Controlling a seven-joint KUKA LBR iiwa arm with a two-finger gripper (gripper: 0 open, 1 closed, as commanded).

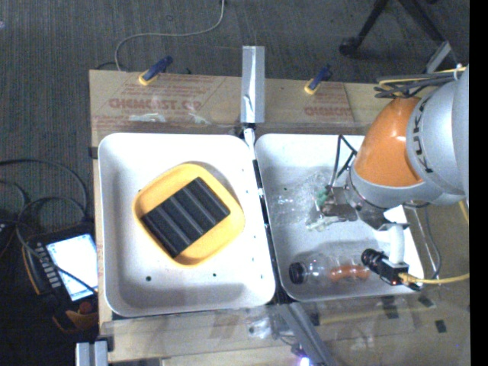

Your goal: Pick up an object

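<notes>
Arm (396, 155) over right bin (293, 162); pincer (329, 204) state unclear. Bottle (328, 271) below pincer. Yellow tray (189, 212) in left bin (122, 174).

Dark grey carpet floor (61, 21) with chair base (389, 6) and cables (30, 197).

Grey arm (446, 132), glossy orange band (385, 151)

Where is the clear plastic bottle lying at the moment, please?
The clear plastic bottle lies on its side along the near wall of the right bin, below the claw.
</notes>
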